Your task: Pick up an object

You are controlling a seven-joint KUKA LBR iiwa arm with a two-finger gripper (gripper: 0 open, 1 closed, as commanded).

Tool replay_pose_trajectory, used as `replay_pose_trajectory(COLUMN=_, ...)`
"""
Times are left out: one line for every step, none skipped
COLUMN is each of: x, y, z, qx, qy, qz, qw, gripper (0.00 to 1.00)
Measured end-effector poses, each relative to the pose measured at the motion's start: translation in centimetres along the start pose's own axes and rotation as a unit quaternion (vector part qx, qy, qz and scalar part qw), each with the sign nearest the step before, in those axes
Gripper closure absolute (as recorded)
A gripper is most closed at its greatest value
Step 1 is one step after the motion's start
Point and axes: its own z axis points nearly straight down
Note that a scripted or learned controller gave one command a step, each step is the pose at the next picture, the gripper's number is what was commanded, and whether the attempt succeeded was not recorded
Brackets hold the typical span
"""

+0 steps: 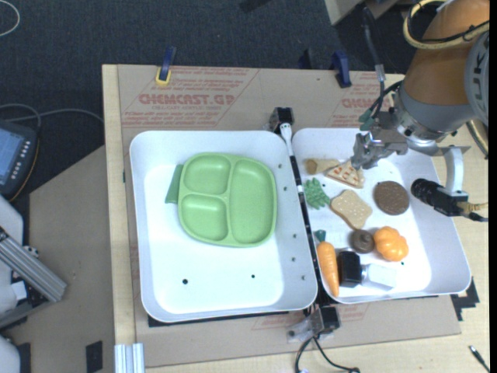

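Note:
The right bin (446, 239) holds play food: a pizza slice (345, 175), a small tan piece (311, 165), green broccoli (314, 193), a slice of toast (351, 207), a brown cookie (390, 197), a chocolate doughnut (361, 242), an orange fruit (390, 243), a carrot (328, 266) and a black-and-white block (361, 271). My gripper (363, 159) hangs over the back of this bin, right above the pizza slice's far edge. From this angle its tips blend with the wrist.
In the left bin (151, 247) lies a green divided plate (227, 199). A black cylinder (435, 196) juts over the right bin's right side. Clamps sit on the board's far edge (163, 68). Cables run below the bins.

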Motion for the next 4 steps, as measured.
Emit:
replay_pose_trajectory(x=3.4, y=4.0, z=1.5, qx=0.001, qy=0.0, qz=0.001, qw=1.0, gripper=1.0)
replay_pose_trajectory(x=4.0, y=2.7, z=0.0, qx=0.003, qy=0.001, qz=0.002, qw=1.0, gripper=1.0)
replay_pose_trajectory(x=3.8, y=3.2, z=2.1, qx=0.005, qy=0.0, qz=0.003, qw=1.0, gripper=1.0)
replay_pose_trajectory(x=2.7, y=3.3, z=1.4, qx=0.002, qy=0.0, qz=0.003, qw=1.0, gripper=1.0)
